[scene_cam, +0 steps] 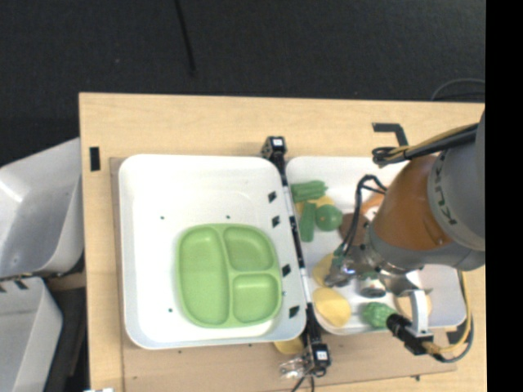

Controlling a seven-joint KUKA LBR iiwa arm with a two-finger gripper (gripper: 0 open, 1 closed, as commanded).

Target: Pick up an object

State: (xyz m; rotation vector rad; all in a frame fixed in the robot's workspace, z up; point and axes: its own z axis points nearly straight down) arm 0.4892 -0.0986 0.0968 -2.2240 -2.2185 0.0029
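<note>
The right bin [445,315] holds several small toys: green pieces [311,192] near its far left, a green ball-like piece [329,217], a pale yellow round piece [332,307] at its near left, and a green piece [377,313] beside that. My gripper [353,278] is down inside this bin, among the yellow and green pieces near the left wall. The arm's orange band and grey body hang over the bin's middle and hide the fingers and much of what lies beneath.
The left bin [147,219] carries a light green divided plate [230,276] with three compartments. A black-clipped divider [288,235] runs between the two bins. A yellow object [287,347] lies on the bench just past the near rim.
</note>
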